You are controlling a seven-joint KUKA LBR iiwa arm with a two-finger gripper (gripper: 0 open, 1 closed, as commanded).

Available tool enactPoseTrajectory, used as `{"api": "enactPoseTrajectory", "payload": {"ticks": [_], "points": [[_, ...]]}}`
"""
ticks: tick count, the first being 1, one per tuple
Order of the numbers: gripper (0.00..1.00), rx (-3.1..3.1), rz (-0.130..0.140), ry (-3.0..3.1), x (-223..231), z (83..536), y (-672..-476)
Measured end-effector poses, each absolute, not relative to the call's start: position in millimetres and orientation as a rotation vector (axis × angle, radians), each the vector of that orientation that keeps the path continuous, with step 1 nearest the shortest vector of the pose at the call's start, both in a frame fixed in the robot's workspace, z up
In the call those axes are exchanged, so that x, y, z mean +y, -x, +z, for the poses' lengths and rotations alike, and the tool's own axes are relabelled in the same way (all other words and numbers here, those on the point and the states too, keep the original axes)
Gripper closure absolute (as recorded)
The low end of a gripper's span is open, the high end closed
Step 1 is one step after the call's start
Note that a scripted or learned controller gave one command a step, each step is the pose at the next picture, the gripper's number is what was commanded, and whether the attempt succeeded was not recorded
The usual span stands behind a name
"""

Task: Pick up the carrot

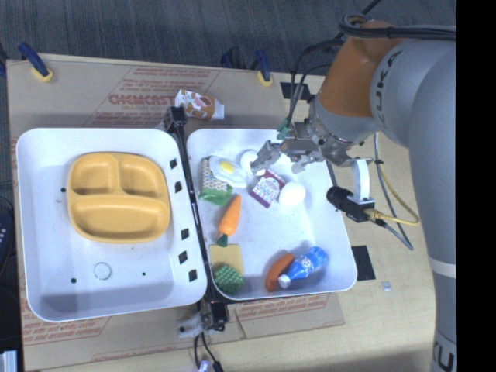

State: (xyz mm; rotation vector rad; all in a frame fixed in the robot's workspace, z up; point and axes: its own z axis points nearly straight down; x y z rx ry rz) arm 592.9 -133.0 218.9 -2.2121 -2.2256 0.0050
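Orange carrot (pixel 229 217), yellow tray (pixel 118 197), blue bottle (pixel 304 266), white bins (pixel 31 231).

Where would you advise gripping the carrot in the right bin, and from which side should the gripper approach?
Grip the carrot across the middle of its orange body, coming straight down from above. It lies flat and slanted, leafy end up-left, so the fingers should close across its narrow width. The gripper hovers up and to the right, near the egg.

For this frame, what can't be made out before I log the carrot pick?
- Gripper, camera view: too small and blurred to tell open from shut.
- Purple packet: label print too small to read.
- White egg: partly overlapped by the packet.
- Carrot: plain to see, lying apart from the gripper.
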Motion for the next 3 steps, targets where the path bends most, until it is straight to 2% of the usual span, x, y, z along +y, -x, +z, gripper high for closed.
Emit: {"api": "enactPoseTrajectory", "payload": {"ticks": [1,2,3], "points": [[0.0,-2.338,0.004,2.093,-119.0,91.2,-568.0],[1.0,-2.342,0.007,2.087,-119.1,101.3,-568.2],[1.0,-2.011,0.003,2.411,-67.9,191.6,-608.4]]}}
